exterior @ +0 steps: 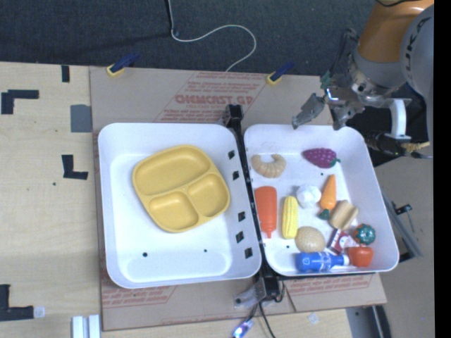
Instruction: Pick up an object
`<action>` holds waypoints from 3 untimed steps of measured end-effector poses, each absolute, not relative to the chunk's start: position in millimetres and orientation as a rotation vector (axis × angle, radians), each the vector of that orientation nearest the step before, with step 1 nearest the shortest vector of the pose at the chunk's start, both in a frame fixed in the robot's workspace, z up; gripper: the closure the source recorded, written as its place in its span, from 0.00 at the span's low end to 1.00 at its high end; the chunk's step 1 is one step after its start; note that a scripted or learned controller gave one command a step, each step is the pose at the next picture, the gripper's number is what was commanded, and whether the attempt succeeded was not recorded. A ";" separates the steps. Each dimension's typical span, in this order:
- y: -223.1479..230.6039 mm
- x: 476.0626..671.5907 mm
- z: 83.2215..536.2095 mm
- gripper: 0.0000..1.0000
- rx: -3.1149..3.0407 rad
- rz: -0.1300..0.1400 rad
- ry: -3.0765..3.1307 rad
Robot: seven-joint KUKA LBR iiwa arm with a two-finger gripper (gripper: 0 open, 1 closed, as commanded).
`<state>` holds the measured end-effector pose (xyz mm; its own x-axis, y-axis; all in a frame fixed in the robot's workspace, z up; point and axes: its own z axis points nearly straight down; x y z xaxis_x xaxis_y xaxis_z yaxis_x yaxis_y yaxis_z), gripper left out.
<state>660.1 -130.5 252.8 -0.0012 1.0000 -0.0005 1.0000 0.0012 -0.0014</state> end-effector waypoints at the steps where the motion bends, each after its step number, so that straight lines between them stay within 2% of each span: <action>1: -137.4 590.1 336.9 0.00 -2.227 -0.005 -2.224; 2: -169.2 516.2 422.7 0.00 -2.232 -0.005 -2.224; 3: -185.6 482.5 543.2 0.00 -2.234 -0.010 -2.230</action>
